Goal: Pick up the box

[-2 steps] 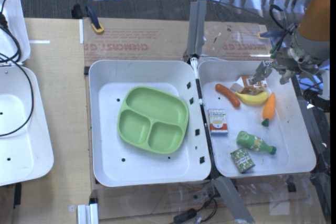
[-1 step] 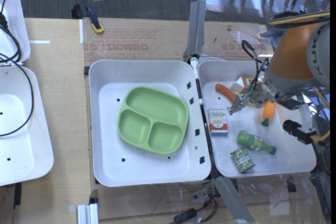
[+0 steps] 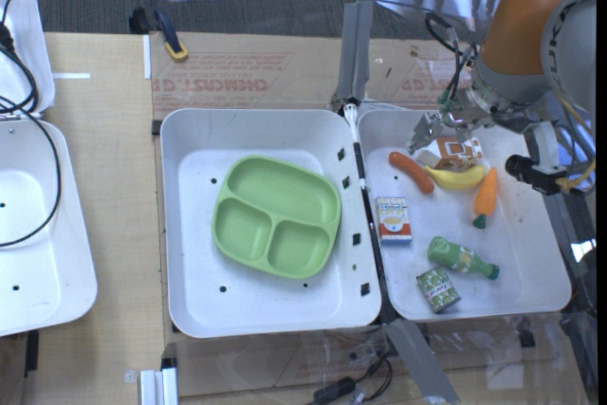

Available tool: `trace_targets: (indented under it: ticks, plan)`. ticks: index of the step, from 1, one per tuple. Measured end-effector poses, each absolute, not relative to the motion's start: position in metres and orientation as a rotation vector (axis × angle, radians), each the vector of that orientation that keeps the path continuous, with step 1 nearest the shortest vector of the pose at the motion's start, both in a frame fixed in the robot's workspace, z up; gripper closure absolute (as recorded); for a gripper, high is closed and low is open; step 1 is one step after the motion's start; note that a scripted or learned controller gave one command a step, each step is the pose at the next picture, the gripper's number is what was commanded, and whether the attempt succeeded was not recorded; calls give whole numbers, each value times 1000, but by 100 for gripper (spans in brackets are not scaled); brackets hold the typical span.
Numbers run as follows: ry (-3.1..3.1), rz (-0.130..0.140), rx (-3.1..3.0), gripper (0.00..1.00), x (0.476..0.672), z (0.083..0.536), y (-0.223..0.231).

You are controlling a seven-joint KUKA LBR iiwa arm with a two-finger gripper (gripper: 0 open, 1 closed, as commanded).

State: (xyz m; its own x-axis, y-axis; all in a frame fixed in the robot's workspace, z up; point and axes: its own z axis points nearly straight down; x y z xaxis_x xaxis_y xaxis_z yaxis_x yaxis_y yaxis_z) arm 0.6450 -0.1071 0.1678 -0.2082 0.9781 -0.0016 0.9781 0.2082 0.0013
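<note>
The gripper (image 3: 429, 130) is seen lowered into the right bin (image 3: 536, 294), just above and to the left of the banana (image 3: 455, 175). Whether it is apart or together cannot be told, as its tip is lost among cables and glare, and nothing is seen held in it.

Three boxes could be meant by the task. An orange-and-white box (image 3: 459, 150) is wedged against the banana's upper side, tilted and partly overlapped by it. The gripper is placed almost touching this box, so it is judged to be the one aimed at. A red-and-white box (image 3: 393, 218) lies flat below and to the left of the banana, apart from everything. A green box (image 3: 437, 289) lies well below the banana, turned at an angle.

The nearest box is crowded: a sausage (image 3: 411, 172) is set just left of the banana and a carrot (image 3: 485, 195) just to its right, so little room is left for a clean closing. The red-and-white box would probably be grasped more easily, since it is unobstructed
</note>
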Motion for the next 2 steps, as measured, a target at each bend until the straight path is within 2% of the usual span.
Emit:
trace_targets:
  ticks: [1, 2]
  plan:
    - [2441, -2, 1972, 100, 645, 176, -108]
    - [2442, -2, 1973, 0, 645, 176, -108]
